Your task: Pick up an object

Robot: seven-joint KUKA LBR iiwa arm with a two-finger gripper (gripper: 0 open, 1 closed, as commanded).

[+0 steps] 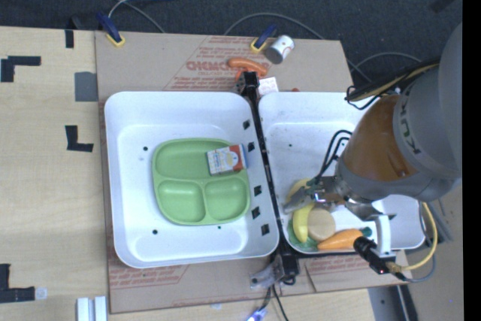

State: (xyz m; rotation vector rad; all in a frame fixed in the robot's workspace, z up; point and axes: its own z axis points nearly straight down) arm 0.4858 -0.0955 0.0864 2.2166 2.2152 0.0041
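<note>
My gripper (310,195) reaches down into the near-left corner of the right bin (301,124), under the orange-banded wrist. Just below it lie a yellow banana-like piece (300,225), a round beige object (322,223) and an orange carrot (342,239), packed close together. The gripper's tip sits right above the yellow piece and the beige object; the arm hides where it meets them. In the left bin (128,131) a green divided plate (192,195) carries a small white, blue and red packet (225,159) on its upper right part.
The divider between the bins (259,162) runs just left of the gripper. A black-tipped white part (376,246) of the arm hangs over the right bin's near edge. An orange item (248,65) and a metal cylinder (279,48) lie on the cardboard behind the bins.
</note>
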